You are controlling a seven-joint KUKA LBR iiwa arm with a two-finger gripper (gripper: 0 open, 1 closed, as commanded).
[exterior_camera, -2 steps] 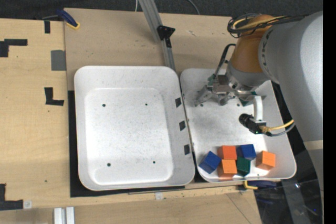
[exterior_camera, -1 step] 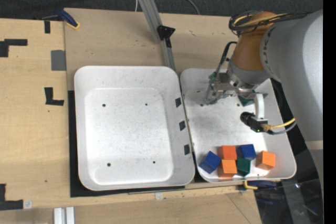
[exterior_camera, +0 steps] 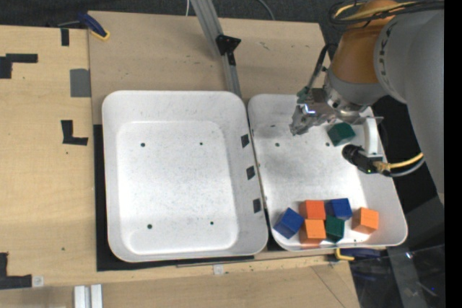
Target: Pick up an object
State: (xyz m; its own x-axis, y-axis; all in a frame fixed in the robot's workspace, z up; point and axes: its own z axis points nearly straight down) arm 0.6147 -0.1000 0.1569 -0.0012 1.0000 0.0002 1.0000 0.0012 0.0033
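Observation:
My gripper [exterior_camera: 302,120] hangs over the far part of the right bin [exterior_camera: 310,169], pointing down and to the left. A dark green block [exterior_camera: 340,132] lies just to its right, partly tucked under the wrist. It sits beside the gripper, not visibly in it. Along the near edge of the right bin lies a cluster of blocks: a blue one [exterior_camera: 289,221], an orange one [exterior_camera: 315,209], another blue [exterior_camera: 339,208], a second orange [exterior_camera: 314,229], a green one [exterior_camera: 334,227] and an orange one [exterior_camera: 367,219] at the right end.
The left bin [exterior_camera: 173,169] stands beside the right one, and their rims meet in the middle. A slanted metal pole [exterior_camera: 206,3] runs down to the bins' far edge. A black and yellow cable [exterior_camera: 375,164] loops off the wrist over the right rim.

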